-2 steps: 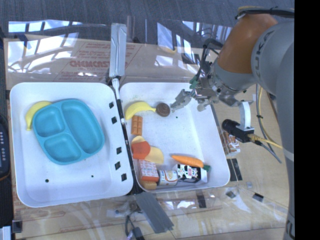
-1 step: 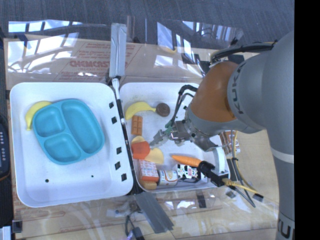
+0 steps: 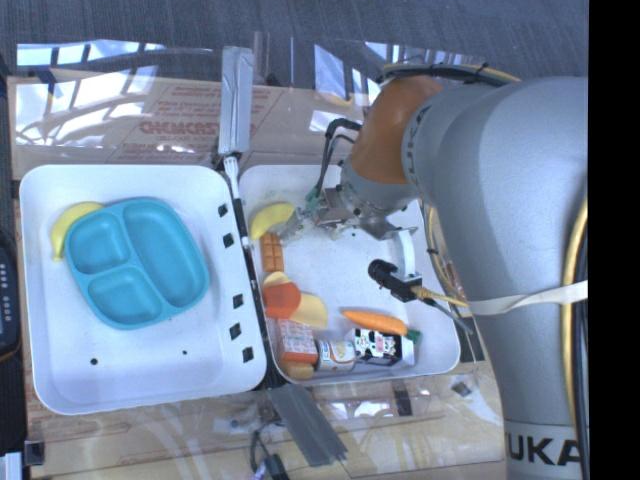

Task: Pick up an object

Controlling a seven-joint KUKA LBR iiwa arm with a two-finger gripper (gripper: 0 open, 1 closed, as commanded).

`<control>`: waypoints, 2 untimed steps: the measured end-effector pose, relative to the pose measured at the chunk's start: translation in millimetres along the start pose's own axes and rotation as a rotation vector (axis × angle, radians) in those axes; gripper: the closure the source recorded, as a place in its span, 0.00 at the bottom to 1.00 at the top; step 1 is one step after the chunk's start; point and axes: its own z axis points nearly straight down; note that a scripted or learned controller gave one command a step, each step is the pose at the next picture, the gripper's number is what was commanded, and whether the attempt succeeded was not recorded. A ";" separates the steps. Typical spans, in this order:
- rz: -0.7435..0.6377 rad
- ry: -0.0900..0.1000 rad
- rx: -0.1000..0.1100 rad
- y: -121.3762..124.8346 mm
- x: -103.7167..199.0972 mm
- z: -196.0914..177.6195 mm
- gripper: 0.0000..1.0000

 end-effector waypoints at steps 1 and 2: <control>-0.086 -0.003 -0.006 31.9 -9.7 -3.7 0.00; -0.093 -0.003 -0.005 32.5 -8.2 -13.8 1.00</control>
